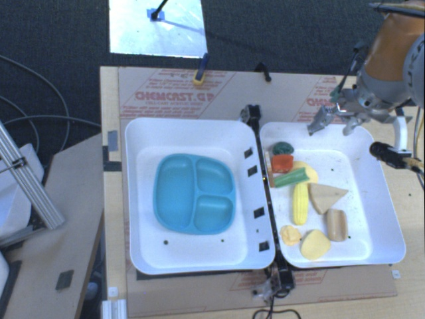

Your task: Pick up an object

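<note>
My gripper hangs over the far rim of the right bin, its two fingers spread open with nothing between them. Toy foods lie below and to its left in that bin: a dark green piece, a red piece, a green bean pod, a yellow corn cob, a tan wedge, a brown bread piece, a yellow lemon and a small yellow piece. The gripper touches none of them.
The left bin holds a blue divided plate. A black divider with clips runs between the bins. A yellow-tipped tool lies on the cardboard behind the bins, near a shiny sheet.
</note>
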Controlling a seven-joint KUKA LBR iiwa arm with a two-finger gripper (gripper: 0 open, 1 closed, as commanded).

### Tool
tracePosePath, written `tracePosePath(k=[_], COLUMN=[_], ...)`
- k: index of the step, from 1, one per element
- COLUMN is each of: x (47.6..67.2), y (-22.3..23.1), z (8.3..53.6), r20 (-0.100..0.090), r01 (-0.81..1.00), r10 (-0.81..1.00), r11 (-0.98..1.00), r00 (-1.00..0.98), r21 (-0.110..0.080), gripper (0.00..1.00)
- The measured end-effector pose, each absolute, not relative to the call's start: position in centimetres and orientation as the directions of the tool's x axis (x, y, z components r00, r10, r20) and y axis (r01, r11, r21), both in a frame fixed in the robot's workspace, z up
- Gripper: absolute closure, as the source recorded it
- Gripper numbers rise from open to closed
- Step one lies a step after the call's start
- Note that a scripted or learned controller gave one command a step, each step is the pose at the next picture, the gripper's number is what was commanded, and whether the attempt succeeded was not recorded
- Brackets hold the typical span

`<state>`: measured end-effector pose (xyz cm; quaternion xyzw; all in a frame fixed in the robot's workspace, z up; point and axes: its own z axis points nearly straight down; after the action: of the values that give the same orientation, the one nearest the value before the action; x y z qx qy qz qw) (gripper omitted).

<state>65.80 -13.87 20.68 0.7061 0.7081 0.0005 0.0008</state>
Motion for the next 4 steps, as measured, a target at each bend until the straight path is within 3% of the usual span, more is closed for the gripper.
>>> tracePosePath(k=[1, 2, 3, 4], x=[56.1, 48.4, 53.8, 51.7], y=[-10.2, -8.2, 1.7, -1.8], z=[11.0, 8.3, 19.1, 18.4], r20=[0.005, 0.002, 0.002, 0.000], r01=[1.000, 1.000, 1.000, 1.000], r10=[1.000, 1.000, 1.000, 1.000], r11=[0.001, 0.000, 0.011, -0.001], r00=[-0.001, 0.000, -0.011, 0.001], r21=[-0.014, -0.004, 0.017, 0.001], gripper=[0.00, 0.00, 0.00, 0.00])
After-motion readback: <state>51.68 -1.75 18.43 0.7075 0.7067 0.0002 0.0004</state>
